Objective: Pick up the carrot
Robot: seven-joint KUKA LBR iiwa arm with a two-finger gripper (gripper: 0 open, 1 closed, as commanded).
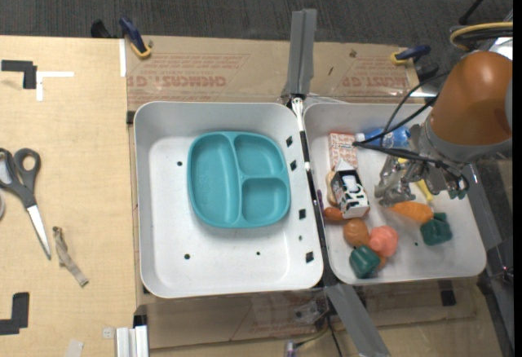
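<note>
The carrot (412,211), an orange tapered piece, lies on the floor of the right bin (465,266), near its middle right. My gripper (420,191) hangs just above the carrot's far side, below the arm's orange band. Its two metal fingers (394,182) stand apart, one to the carrot's left end and one to its right, so the gripper is open. Nothing sits between the fingers. A bit of yellow shows under the gripper; I cannot tell what it is.
Around the carrot in the right bin lie a dark green piece (436,231), a pink item (383,241), an orange ball (356,231), another green item (364,262), a milk carton (347,184) and a blue item (383,138). The left bin (155,209) holds a teal divided plate (239,179). Scissors (24,184) lie far left.
</note>
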